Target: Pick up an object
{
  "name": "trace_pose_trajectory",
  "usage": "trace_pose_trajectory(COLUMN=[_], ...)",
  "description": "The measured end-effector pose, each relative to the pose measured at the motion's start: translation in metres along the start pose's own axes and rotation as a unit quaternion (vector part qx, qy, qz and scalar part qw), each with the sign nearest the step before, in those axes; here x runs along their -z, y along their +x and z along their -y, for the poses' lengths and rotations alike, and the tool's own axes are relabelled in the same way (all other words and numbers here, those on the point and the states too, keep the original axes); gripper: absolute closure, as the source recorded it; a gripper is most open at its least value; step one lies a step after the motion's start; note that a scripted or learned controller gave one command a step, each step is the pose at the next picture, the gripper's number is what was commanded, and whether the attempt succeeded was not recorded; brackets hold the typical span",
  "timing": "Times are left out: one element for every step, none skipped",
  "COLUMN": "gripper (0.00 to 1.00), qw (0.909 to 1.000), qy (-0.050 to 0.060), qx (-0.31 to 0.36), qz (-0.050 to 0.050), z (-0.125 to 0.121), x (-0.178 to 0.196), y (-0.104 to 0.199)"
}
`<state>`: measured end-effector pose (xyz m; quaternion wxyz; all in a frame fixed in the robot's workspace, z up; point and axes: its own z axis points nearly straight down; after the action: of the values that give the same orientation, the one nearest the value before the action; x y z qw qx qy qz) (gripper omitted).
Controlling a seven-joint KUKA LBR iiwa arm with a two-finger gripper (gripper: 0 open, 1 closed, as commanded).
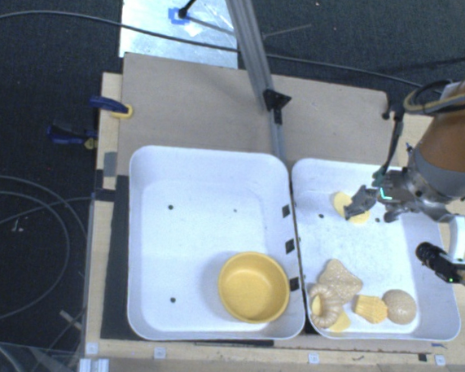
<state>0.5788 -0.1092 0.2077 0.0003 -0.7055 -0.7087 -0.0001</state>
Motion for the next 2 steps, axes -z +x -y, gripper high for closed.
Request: trace_pose_trajectory(gripper=[0.0, 0.0], qw=[1.0, 1.0], qy=[0.0, 0.002], qx=[0.0, 0.001], qz=[0.0, 0.0], z=[0.0, -0.003], x=[0.0, -0.052], y=[0.0, 0.01])
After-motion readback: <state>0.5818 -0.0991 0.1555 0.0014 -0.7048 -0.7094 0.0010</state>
